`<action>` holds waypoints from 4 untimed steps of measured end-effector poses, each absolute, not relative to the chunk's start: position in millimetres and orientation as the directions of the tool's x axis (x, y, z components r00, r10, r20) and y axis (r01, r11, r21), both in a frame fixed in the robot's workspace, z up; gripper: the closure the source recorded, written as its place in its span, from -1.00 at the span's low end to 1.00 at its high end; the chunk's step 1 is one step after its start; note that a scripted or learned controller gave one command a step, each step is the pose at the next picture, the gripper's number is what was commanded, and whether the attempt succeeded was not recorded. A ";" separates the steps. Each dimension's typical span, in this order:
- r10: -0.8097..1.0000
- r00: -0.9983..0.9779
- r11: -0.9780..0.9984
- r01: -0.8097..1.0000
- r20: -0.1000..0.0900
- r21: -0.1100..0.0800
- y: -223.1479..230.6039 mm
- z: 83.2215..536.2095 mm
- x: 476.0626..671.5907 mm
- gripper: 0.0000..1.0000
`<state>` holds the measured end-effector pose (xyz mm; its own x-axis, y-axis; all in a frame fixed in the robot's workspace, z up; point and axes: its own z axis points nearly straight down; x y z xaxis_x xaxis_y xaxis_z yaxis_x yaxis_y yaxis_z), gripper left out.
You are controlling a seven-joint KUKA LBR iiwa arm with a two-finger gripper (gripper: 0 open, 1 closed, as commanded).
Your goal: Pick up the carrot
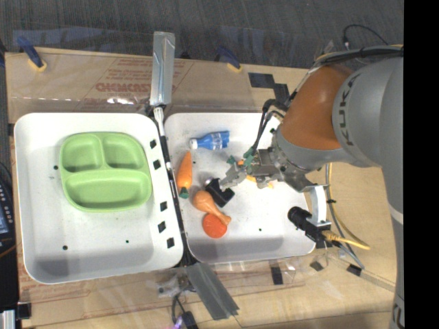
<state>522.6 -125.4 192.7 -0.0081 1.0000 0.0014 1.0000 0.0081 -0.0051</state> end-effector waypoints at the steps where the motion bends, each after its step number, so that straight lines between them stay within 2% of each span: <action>1: 0.971 0.239 -0.239 0.971 -0.001 -0.001 -119.7 281.4 491.9 -1.00; 2: 0.980 0.200 -0.200 0.980 -0.001 -0.008 -70.8 189.0 508.1 -1.00; 3: 0.805 0.593 -0.593 0.805 -0.002 -0.004 -36.7 190.6 528.2 -1.00; 4: 0.993 0.119 -0.119 0.993 0.001 -0.006 -44.6 190.6 475.7 -1.00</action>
<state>475.7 -44.6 190.6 0.1187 0.9929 0.0008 0.9929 -0.1187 -0.0060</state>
